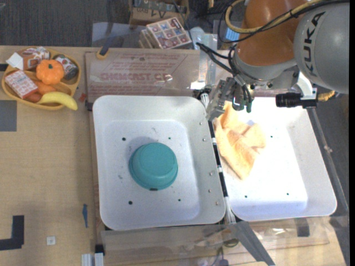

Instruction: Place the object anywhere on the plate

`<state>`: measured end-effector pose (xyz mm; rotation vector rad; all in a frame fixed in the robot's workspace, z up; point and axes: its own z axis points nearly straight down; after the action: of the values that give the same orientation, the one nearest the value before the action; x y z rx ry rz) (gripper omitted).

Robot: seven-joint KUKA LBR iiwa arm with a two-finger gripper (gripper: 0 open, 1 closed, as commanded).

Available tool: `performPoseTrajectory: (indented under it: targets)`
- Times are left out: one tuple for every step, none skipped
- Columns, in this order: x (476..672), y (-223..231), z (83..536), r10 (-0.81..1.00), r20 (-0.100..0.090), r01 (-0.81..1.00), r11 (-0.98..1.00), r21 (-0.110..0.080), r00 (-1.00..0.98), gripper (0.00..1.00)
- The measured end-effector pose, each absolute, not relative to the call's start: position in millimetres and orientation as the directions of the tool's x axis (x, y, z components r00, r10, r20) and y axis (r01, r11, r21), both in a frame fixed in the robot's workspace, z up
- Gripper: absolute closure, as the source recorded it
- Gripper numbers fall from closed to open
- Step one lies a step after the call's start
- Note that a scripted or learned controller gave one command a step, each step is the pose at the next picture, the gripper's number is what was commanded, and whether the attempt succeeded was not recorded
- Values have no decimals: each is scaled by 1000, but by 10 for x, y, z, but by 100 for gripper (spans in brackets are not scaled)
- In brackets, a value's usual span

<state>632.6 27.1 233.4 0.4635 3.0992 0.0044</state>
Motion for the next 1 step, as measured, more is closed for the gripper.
performPoseTrajectory:
  targets:
    - [6197, 746, 2356, 2, -5, 2, 1000, 2, -1000, 100]
